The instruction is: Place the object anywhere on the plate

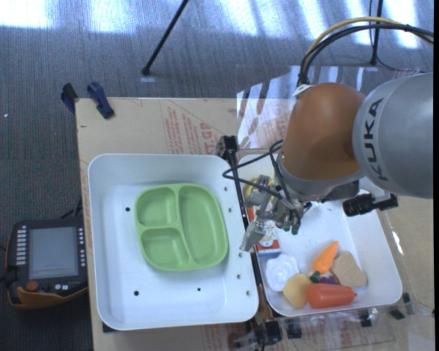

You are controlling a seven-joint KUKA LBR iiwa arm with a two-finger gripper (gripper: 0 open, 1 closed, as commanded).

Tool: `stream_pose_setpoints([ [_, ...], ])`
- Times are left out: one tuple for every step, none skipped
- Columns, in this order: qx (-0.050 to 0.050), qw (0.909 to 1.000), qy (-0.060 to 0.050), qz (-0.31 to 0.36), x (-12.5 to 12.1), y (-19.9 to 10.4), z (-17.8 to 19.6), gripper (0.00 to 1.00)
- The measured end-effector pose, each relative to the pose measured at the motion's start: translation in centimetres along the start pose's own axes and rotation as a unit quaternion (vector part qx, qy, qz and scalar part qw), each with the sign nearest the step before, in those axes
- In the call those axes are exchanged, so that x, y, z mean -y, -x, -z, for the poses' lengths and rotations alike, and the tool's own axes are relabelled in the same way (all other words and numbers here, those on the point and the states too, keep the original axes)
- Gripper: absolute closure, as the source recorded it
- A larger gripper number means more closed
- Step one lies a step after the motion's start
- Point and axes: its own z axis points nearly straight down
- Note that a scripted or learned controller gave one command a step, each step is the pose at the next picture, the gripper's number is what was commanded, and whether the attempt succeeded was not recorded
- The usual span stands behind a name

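Camera view, from above at a slant: two shallow white plastic bins sit side by side on a cardboard-covered bench. The left bin holds a light green three-compartment plastic plate, lying flat near the bin's middle with nothing on it. The right bin holds a cluster of toy foods toward its near side: an orange carrot-shaped piece, a red elongated piece, a pale yellow rounded piece, a tan bread-like slice and a white rounded piece, all close together or touching. The grey arm with its orange band reaches in from the right, and its two-finger gripper hangs over the dividing edge between the bins, just beside the plate's right rim. Whether the pincer is released or clenched cannot be told from here, nor whether anything sits between its tips. A black handheld control pendant lies on the carpet left of the bench.
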Motion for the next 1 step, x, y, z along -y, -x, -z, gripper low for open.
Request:
stream_pose_setpoints([
  [0.000,1.0000,0.000,0.000,0.00,0.00,0.00,0.00],
])
